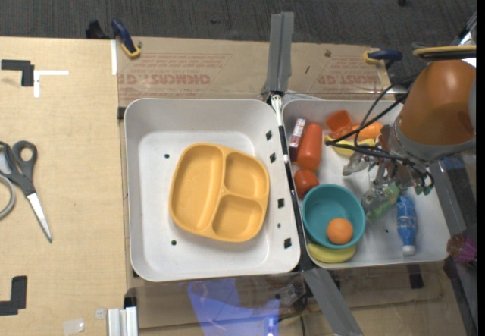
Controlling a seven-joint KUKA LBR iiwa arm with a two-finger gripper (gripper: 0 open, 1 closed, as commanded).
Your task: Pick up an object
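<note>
- The fingers [388,179] hang over the right-hand part of the right bin [436,251], below the arm's orange band [443,103]; I cannot tell from this slant whether they are spread or closed, and nothing is plainly seen between them.
- Just beneath them lies a clear greenish object [379,203], too blurred to name.
- A blue bottle [406,225] lies just beside that, towards the bin's right wall, its cap pointing to the near edge.
- The other pickable things sit in the same bin: a teal bowl [322,209] near the front left corner, with an orange ball [340,231] inside it.
- The teal bowl rests in a yellow bowl [331,254], whose rim peeks out at the near side.
- A red cylinder [309,146] lies along the left wall, with a small round red object [305,180] just in front of it and a dark red packet [298,130] beside its far end.
- Orange and yellow pieces [352,133] cluster at the far side of the bin, left of the arm.
- The left bin [144,251] holds a yellow divided plate [220,193], lying flat in the middle.
- On the tabletop [68,251], well apart to the left, lies a pair of scissors [26,183].
</note>
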